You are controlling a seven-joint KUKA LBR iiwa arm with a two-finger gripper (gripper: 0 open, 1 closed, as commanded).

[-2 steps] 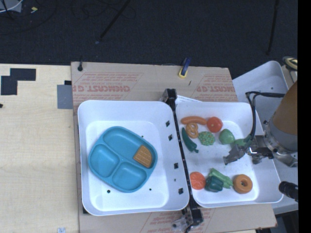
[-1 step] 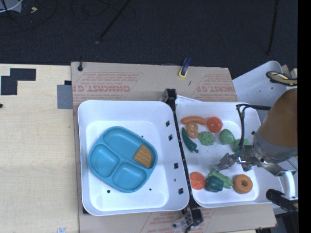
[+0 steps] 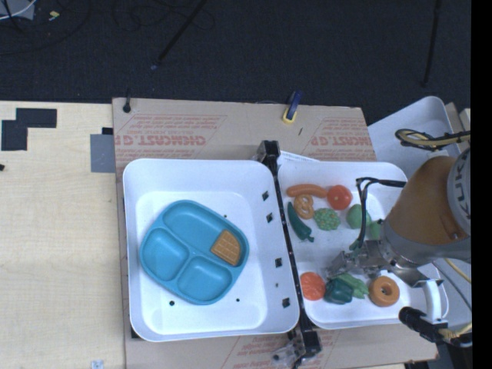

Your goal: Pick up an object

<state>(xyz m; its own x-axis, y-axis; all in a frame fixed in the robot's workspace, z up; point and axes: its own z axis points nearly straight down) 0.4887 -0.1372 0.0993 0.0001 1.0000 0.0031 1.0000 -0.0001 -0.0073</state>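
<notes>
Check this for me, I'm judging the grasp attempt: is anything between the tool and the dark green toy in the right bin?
Nothing visible does. The tool hangs just above the dark green toy, which lies between an orange-red piece and a doughnut crowding either side.

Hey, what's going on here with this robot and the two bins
A grey arm with an orange band reaches from the right into the right white bin, which holds small toy foods. Its gripper hangs low among them, just above a dark green toy vegetable, with an orange-red round piece and a brown ring doughnut on either side. Nothing is visibly lifted yet. The left white bin holds a blue divided plastic plate with a tan waffle piece on it.
</notes>
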